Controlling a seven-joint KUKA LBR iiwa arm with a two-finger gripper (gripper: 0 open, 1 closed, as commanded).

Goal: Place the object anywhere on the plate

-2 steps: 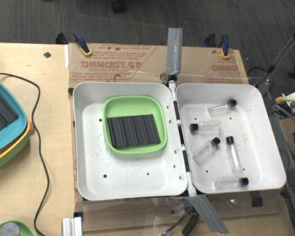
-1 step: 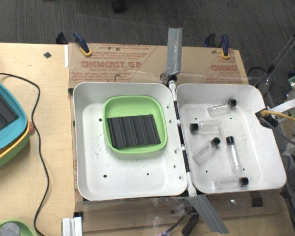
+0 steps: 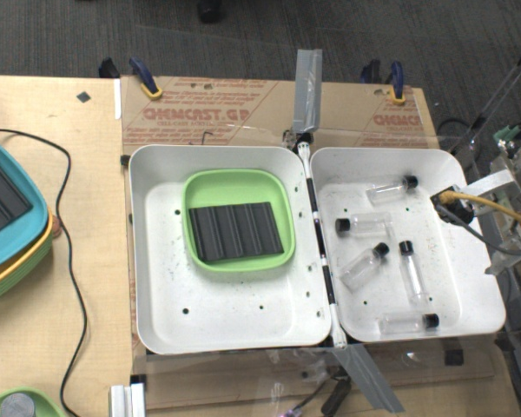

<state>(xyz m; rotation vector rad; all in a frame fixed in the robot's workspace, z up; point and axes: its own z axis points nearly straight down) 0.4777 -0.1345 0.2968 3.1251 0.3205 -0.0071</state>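
Note:
A green square plate (image 3: 240,182) lies in the left white bin (image 3: 156,302), toward its back. A black ribbed mat (image 3: 236,231) rests flat on the plate and covers most of its floor. In the right white bin (image 3: 469,307) lie several clear plastic vials with black caps: one at the back (image 3: 389,190), one near the left wall (image 3: 358,225), one in the middle (image 3: 365,265), one upright in the picture (image 3: 412,274), and one at the front edge (image 3: 406,323). All vials lie on their sides, apart from each other.
A yellow cable end (image 3: 465,200) pokes over the right bin's right rim. A stack of teal and yellow dishes (image 3: 13,224) sits far left on the wooden table, with a black cord (image 3: 68,233) beside it. Cardboard (image 3: 208,107) and clamps stand behind the bins.

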